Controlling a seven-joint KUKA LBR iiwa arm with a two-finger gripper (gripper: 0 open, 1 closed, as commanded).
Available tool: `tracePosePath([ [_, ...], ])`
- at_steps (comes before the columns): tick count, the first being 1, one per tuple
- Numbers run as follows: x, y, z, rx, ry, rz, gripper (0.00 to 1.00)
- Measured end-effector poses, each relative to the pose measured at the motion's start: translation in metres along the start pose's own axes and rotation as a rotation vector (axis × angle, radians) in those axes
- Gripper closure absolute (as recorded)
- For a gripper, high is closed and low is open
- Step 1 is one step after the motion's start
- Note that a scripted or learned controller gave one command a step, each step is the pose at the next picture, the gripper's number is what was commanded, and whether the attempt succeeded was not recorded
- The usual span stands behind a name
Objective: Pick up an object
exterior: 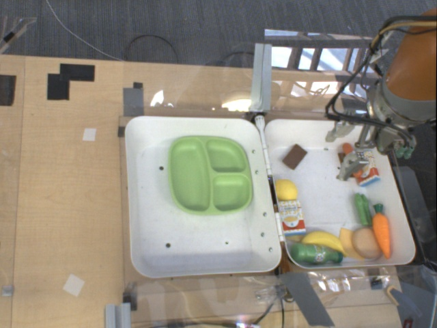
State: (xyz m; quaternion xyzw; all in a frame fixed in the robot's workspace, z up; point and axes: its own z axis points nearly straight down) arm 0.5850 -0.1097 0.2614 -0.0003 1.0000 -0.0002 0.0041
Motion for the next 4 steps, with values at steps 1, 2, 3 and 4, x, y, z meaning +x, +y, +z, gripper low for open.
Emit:
tracePosePath([
  [1,-0.036,-0.069,0.053,0.0,0.002,-0.091,0.0],
  [2,0.002,-0.085,0.164,0.001,-0.004,0.127,0.0],
  [3,-0.001,-0.083,0.151,0.003,-0.014,0.119,1.0],
  [4,-0.001,-0.083,0.152,0.002,-0.013,0.118,0.0],
])
